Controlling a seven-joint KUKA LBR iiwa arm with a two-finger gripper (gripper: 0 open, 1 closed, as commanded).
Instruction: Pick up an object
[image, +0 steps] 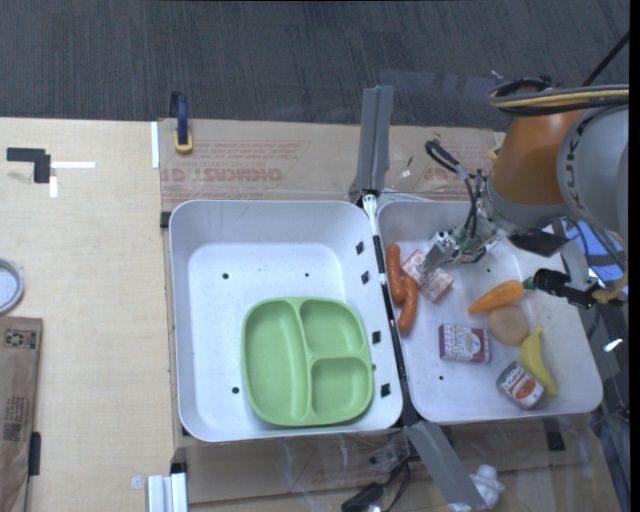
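while my gripper (437, 259) is hovering low in the right bin (575, 400), i cannot tell its state; it is touching a small red-and-white packet (434, 284), right of centre frame, beside two sausages (403, 288).

The arm (560, 150) is being cut off by the right edge. A small packet (432, 282) is being partly hidden under the gripper (440, 255).
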